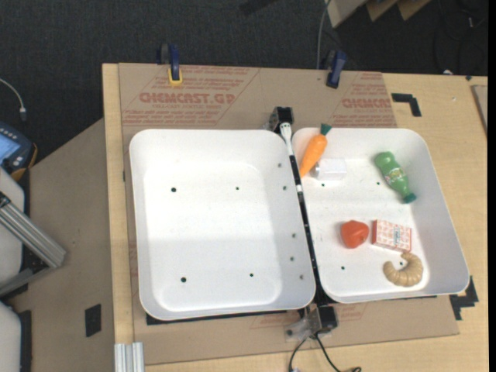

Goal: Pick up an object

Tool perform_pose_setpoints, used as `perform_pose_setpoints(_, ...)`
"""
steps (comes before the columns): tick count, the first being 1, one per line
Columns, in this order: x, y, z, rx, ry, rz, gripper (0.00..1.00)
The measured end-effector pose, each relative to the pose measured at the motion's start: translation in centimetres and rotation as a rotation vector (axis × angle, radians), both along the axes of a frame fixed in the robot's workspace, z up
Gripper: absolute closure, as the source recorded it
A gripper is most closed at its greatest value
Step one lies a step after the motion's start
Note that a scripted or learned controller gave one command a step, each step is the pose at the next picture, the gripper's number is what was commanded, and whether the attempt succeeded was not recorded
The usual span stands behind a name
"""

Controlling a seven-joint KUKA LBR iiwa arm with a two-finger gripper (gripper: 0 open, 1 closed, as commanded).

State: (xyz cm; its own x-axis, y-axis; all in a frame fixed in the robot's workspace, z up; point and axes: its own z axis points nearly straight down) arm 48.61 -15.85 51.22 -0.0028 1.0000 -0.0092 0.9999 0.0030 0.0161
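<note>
Carrot (312,153) against right bin's (442,208) left wall

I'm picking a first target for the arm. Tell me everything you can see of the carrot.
The carrot is a small orange toy with a green top, plastic by its look. It lies tilted in the right bin, at the upper left corner, green end up against the rim. Its lower tip touches or nearly touches a small white block.
</note>
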Motion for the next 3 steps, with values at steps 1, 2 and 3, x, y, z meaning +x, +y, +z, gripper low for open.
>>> perform_pose_setpoints(1, 0.0, 0.0, -0.1, 0.000, 0.001, 0.000, 0.00)
perform_pose_setpoints(2, 0.1, 0.0, 1.1, -0.002, -0.004, 0.001, 1.00)
perform_pose_setpoints(3, 0.1, 0.0, 1.0, -0.002, -0.003, 0.000, 0.00)
